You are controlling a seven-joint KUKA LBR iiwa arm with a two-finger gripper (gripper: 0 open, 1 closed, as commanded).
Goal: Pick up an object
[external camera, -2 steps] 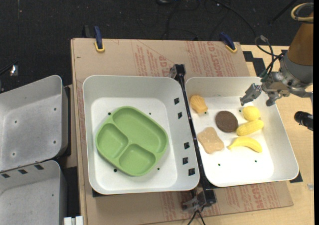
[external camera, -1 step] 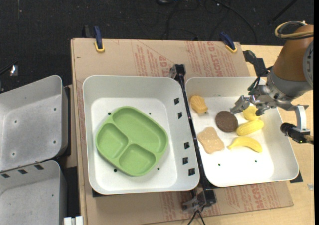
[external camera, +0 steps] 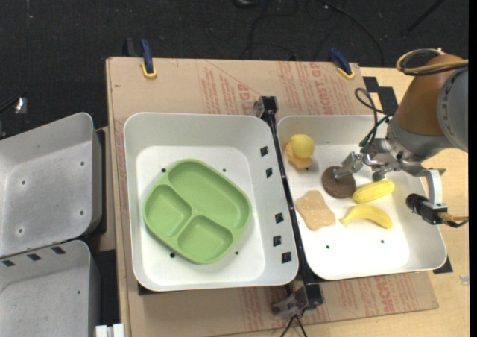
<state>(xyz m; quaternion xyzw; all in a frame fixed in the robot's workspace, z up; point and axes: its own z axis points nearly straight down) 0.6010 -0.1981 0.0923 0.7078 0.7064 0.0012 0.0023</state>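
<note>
1. I am looking down at a slant on two shallow white bins side by side on a cardboard-covered bench (external camera: 223,78). I will place everything relative to the right bin (external camera: 417,253), where the arm is working.
2. The grey arm (external camera: 428,115), with its orange band, reaches in over the right bin's right wall.
3. The gripper (external camera: 356,168) hangs low over the middle of the right bin. I cannot tell whether it is spread or pressed together, and I see nothing pinched in it.
4. A dark brown round piece (external camera: 337,183) lies in the middle of the right bin, right at the gripper's tip.
5. A yellow oblong piece (external camera: 373,192) lies just right of the brown round, and a banana (external camera: 367,215) sits just nearer the front wall than that.
6. A tan bread slice (external camera: 315,210) lies near the right bin's left wall, close to the brown round.
7. A yellow duck-like toy (external camera: 300,149) sits toward the right bin's back left corner, apart from the others.
8. The front right part of the right bin's floor is bare white, and so is the strip along its back wall.
9. The left bin (external camera: 141,134) touches the right bin's left wall and holds a green divided plate (external camera: 197,211).
10. Farther left of the right bin, past the bench, lie white perforated panels (external camera: 45,179).
11. Blue clamps (external camera: 147,60) grip the bench's far edge behind the bins.
</note>
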